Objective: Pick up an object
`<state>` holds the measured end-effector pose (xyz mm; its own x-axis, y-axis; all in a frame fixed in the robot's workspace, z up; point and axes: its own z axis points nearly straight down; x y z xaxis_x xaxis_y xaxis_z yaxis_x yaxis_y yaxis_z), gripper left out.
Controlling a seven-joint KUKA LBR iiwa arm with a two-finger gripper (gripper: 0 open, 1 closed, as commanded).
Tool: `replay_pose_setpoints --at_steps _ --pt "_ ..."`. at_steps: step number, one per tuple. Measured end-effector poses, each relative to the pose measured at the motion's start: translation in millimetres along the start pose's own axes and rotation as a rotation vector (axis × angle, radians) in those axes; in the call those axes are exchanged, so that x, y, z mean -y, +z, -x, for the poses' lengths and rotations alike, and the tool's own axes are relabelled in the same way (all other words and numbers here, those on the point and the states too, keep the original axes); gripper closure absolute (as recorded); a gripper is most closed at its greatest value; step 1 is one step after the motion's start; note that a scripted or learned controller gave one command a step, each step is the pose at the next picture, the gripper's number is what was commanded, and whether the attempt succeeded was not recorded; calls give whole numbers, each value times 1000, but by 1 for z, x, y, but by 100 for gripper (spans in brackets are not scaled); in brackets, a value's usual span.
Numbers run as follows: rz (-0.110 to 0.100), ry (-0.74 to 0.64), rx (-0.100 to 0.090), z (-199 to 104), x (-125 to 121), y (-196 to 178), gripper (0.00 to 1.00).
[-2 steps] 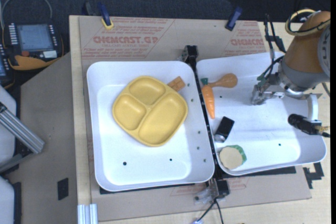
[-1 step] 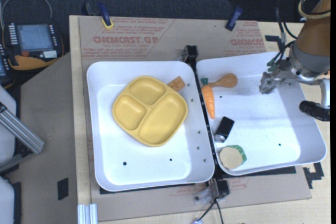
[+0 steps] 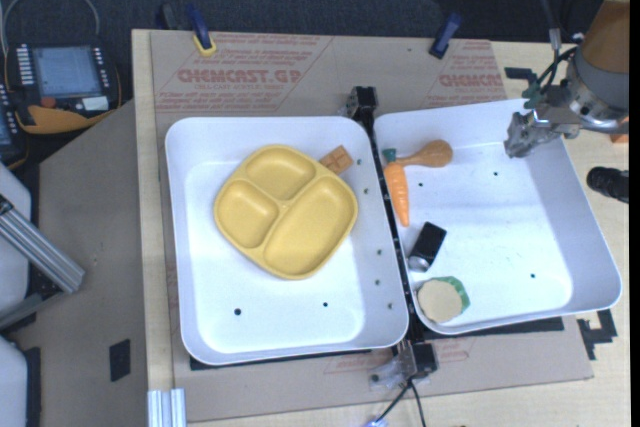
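From above, the gripper (image 3: 520,137) hangs over the far right part of the right bin (image 3: 540,245), with nothing seen between its fingers; whether they are spread or closed I cannot tell. A carrot (image 3: 398,192), wooden spoon (image 3: 428,154), black block (image 3: 428,243) and round cookie (image 3: 440,299) lie along that bin's left side, well apart from the gripper, and a yellow divided plate (image 3: 286,211) sits in the left bin (image 3: 200,295)

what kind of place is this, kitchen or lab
Most likely a robotics lab, not a kitchen: two shallow white bins sit on a clamped board, a grey robot arm's gripper hangs over the right bin, and a handheld control pendant lies at left. The yellow divided plate looks like a toy.
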<state>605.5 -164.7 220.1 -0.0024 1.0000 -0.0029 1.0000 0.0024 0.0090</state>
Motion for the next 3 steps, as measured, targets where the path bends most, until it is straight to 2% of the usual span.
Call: replay_pose_setpoints --at_steps 1,2,3 --pt "-3 1 -1 0 -1 -22 100" --pt "-12 -2 -5 -50 20 -25 100" --pt "-12 -4 -6 -108 24 -15 100"
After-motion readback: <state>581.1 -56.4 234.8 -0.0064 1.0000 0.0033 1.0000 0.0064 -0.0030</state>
